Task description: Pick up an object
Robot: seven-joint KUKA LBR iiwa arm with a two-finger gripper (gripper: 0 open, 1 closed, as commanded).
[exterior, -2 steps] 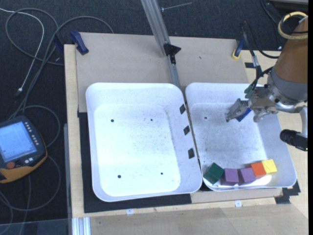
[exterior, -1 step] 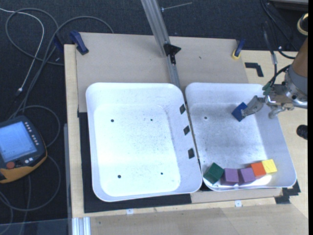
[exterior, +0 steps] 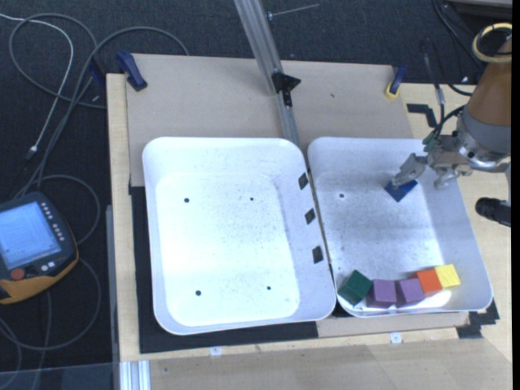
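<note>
Row of blocks is sitting along the right bin's (exterior: 455, 218) near rim, well below the jaws: green block (exterior: 355, 286), two purple blocks (exterior: 385, 292) (exterior: 411, 290), orange block (exterior: 431, 283), yellow block (exterior: 448, 277), all touching or nearly so. Farther up, gripper (exterior: 428, 169) is hanging over the bin's far part, fingers spread apart, not gripping anything. Blue block (exterior: 400, 189) is lying just off the left fingertip, slightly nearer the camera; contact can't be told. Left bin (exterior: 162, 157) is lying well left of the jaws.
</note>
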